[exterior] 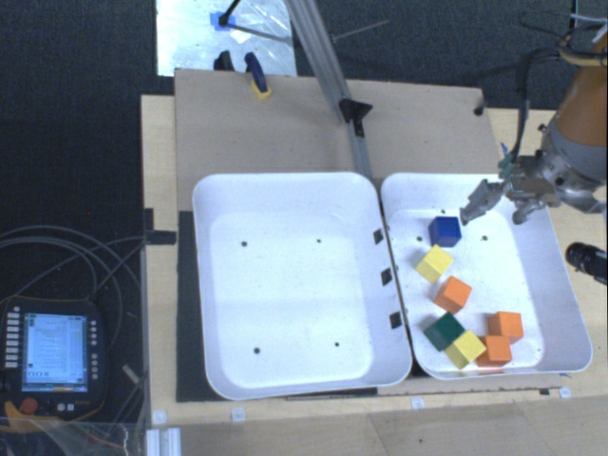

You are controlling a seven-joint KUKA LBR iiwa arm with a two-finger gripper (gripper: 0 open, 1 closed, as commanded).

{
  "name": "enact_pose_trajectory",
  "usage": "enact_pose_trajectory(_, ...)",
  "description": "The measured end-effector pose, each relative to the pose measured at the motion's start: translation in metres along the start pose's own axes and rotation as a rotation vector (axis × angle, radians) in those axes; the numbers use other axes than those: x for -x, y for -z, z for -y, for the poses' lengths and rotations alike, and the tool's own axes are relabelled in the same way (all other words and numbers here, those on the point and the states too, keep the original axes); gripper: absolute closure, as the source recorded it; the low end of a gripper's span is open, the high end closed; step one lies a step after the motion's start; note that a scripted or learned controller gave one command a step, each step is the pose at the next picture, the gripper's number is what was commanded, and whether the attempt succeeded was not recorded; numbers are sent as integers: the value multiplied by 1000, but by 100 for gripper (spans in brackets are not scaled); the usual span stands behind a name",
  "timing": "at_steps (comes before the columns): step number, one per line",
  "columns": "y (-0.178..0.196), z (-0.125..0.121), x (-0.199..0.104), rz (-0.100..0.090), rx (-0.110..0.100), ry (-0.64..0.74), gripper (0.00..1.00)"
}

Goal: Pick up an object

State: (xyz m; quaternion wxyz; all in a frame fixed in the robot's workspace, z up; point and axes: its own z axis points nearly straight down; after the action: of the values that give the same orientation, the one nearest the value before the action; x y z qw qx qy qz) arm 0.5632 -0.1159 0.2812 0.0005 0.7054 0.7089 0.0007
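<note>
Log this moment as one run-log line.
arm: over right white bin | gripper: open, nothing between fingers | nearest: blue cube | left white bin: no blocks | status: not yet grasped

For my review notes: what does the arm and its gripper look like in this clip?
The arm is grey metal with an orange band above the wrist. Thin dark cables loop beside it. The gripper is grey, with two slim metallic fingers and a small teal spot near its base.

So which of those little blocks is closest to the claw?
The blue block, just below the claw. It is the sole blue one; the yellow, orange and green blocks lie further down the bin.
</note>
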Motion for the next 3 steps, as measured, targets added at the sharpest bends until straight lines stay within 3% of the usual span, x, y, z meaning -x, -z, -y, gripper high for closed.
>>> enact_pose_trajectory(1, 0, 0, 0, 0, 1, -1, 0)
enact_pose_trajectory(3, -113, 2, 14, 0, -5, -4, 0)
